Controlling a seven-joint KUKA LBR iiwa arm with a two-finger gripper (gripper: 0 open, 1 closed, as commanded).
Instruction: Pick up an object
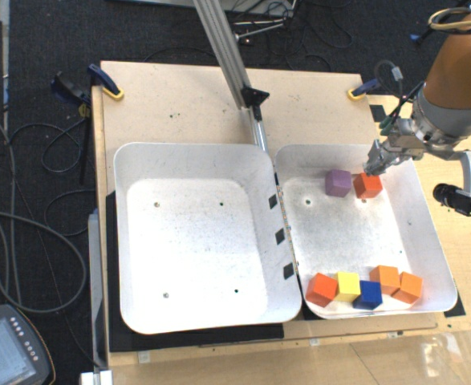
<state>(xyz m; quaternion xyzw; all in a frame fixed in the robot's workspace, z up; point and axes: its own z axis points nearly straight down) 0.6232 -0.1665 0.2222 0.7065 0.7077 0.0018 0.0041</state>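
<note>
My gripper (374, 169) reaches in from the right over the far part of the right bin (428, 239). Its tip sits right at the top of an orange-red cube (368, 187), touching or just above it. A purple cube (339, 183) lies just left of that cube. Along the bin's near edge lie several blocks: an orange one (322, 289), a yellow one (348, 285), a blue one (370, 294) and two more orange ones (387, 277) (410, 286).
The left bin (139, 215) lies beside the right one, joined along a middle ridge with black clips (281, 235). A slanted metal pole (223, 42) crosses the far side of the bench. Blue-and-yellow clamps (105, 83) sit at the bench's far corners.
</note>
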